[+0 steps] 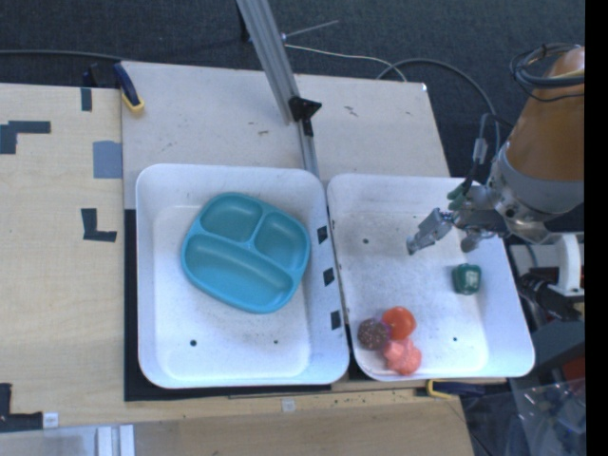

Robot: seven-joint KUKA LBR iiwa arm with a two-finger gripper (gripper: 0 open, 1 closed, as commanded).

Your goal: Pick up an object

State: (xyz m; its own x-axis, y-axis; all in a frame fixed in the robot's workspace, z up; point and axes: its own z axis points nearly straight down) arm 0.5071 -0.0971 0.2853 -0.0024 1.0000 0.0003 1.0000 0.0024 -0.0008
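Claw (445, 234) hung open and held nothing at the right of the frame. It should drop straight over the small green object (466, 278), then squeeze.

Orange band, grey wrist housing, grey metal fingers (429, 233)

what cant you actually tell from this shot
- Gripper, camera view: too blurred to tell open from shut.
- Dark round item by the red ball and pink piece: too small to identify.
- Green object: too small to identify.
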